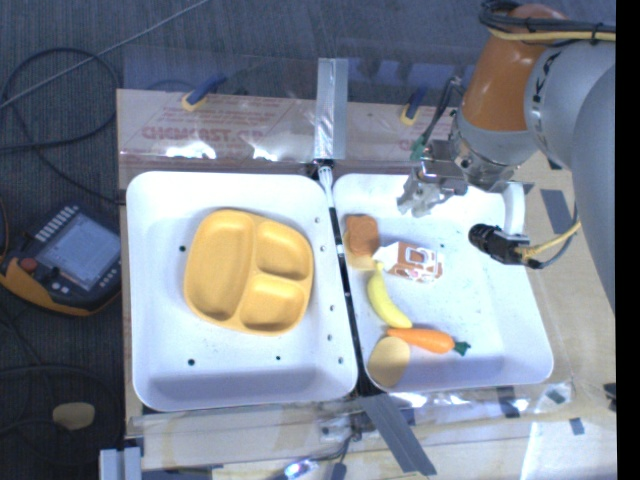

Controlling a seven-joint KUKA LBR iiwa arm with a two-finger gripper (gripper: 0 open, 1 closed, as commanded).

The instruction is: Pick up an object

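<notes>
In the right bin (pixel 500 318) lie a brown bread piece (pixel 361 236), a white and orange wrapped packet (pixel 417 262), a yellow banana (pixel 386 302), an orange carrot (pixel 427 340) and a tan round piece (pixel 389 361). My gripper (pixel 419 200) hangs over the far part of this bin, up and to the right of the bread and above the packet. Nothing shows between its fingers.
The left bin (pixel 160 268) holds a yellow divided tray (pixel 250 270). A divider strip (pixel 334 238) separates the bins. A black cable plug (pixel 498 242) hangs over the right bin's right side. A handheld pendant (pixel 62 260) lies on the floor at left.
</notes>
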